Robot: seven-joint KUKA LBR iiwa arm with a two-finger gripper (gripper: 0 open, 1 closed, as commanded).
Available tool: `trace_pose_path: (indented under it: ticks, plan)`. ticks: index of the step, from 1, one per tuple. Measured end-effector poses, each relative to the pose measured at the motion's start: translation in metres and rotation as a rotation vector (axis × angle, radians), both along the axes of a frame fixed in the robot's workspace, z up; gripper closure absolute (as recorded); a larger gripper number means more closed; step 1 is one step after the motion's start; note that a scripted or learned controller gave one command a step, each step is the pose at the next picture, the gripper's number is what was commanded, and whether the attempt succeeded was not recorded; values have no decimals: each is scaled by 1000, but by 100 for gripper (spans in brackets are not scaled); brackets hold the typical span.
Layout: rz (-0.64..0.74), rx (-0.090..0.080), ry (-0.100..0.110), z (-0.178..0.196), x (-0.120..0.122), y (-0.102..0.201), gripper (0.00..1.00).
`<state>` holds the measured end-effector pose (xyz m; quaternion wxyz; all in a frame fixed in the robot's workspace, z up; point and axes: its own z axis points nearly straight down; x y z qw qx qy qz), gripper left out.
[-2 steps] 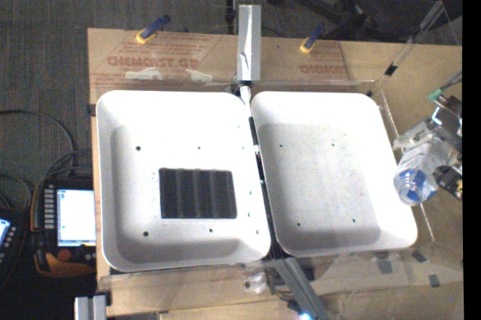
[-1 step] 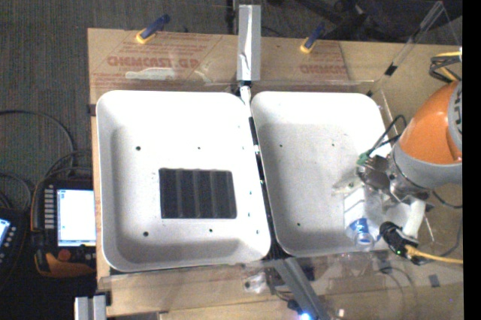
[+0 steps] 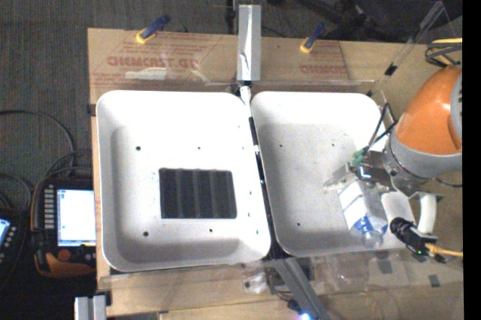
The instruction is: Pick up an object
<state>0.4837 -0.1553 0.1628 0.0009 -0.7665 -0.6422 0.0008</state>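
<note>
A clear plastic bottle [image 3: 359,212] with a blue label lies near the front right corner of the right bin [image 3: 301,131]. My gripper [image 3: 355,171] hangs over that bin's right side, just behind the bottle and partly overlapping its upper end. Whether it touches the bottle I cannot tell. The grey wrist and orange band [image 3: 427,119] rise to the right of it. In the middle of the left bin [image 3: 128,123] a black ridged rectangular object [image 3: 198,193] lies flat, far from the gripper.
A metal post [image 3: 248,52] stands behind the seam between the two bins. Two clamps [image 3: 152,28] [image 3: 312,37] hold the board at the back. A handheld pendant [image 3: 66,224] sits on the floor to the left of the bench.
</note>
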Motion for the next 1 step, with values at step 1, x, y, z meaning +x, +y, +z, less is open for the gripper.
trace_pose_path:
  ticks: [1]
  plan:
    - [44, 2, -1, -64, 0, 7, 0]
